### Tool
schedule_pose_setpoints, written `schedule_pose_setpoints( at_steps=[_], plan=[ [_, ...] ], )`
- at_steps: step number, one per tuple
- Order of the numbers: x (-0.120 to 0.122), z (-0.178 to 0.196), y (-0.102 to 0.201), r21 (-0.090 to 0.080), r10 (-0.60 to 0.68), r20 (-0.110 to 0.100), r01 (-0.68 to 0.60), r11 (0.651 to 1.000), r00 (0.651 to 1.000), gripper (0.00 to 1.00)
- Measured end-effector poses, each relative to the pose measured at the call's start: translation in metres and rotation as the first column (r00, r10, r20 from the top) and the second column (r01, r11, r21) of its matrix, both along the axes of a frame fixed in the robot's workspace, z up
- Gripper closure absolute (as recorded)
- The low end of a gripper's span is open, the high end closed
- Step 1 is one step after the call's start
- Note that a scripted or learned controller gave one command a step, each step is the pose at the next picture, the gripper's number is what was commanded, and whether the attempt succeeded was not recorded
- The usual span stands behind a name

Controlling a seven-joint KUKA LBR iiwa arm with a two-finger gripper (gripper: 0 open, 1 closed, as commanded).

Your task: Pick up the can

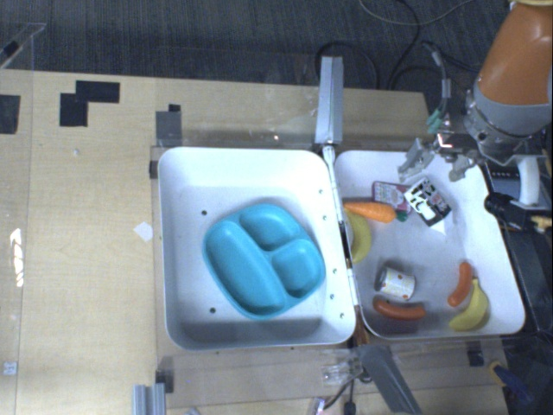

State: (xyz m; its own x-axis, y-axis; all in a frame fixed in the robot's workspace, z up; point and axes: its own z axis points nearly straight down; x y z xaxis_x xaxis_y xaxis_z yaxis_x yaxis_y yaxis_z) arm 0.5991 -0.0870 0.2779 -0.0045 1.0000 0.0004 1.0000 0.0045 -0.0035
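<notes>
The grey arm with its orange band (518,46) reaches in from the right and hangs over the far right corner of the right-hand shallow white bin (501,240). Its two-finger tool (441,158) sits above that bin's far part, fingers spread apart with nothing between them. Just under and slightly toward the viewer lies a small black-and-white printed box (428,203), touching a flat pink-and-purple packet (389,194) on its left.

The small white cylindrical can (396,282) lies on its side in the near middle of the right bin, well apart from the tool. A long red-brown sausage (399,309) lies just beside it on the near side, close to the near rim. To the can's right there is bare bin floor, then a short orange-red sausage (462,284) and a yellow banana (471,309) crowding the near right corner. An orange carrot (370,211) and a yellow-green curved fruit (359,237) lie against the left wall, beyond the can.

The left white bin (186,188) holds a blue three-compartment plastic plate (263,259), set toward its near right, with open floor along the left and far edges. Both bins rest on the pale wooden counter (78,232), and a metal rail (329,102) rises behind their shared edge.
</notes>
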Motion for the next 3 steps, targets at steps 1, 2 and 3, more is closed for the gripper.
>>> schedule_pose_setpoints(
  at_steps=[1,2,3],
  plan=[
    [-0.021,-0.116,-0.01,0.0,-0.116,-0.001,0.116,0.993,0.993,0.0],
    [-0.013,-0.191,-0.014,0.002,-0.143,0.011,0.143,0.99,0.99,0.0],
    [0.072,-0.193,-0.045,0.0,-0.224,0.008,0.224,0.975,0.975,0.0]
  ],
)
